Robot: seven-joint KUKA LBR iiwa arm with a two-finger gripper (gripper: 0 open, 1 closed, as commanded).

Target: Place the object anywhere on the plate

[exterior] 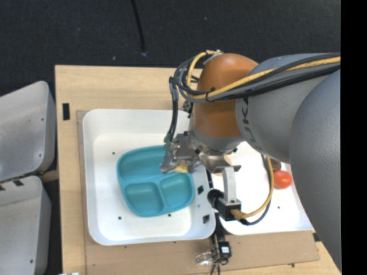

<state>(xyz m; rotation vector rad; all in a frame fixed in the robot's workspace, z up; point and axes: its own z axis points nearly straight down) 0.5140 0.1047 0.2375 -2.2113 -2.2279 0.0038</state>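
gripper (175, 160) hovering over plate's (143, 191) upper right rim | small pale object (182, 166) showing at fingertips, grip unclear | object probably light, small; pinching its sides seems best

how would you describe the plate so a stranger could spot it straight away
Look at the left white bin of the two on the wooden bench. The plate lies flat on its floor, toward the right side, just under the arm's pincer. It is teal and split into three compartments, unlike the small orange ball in the other bin.
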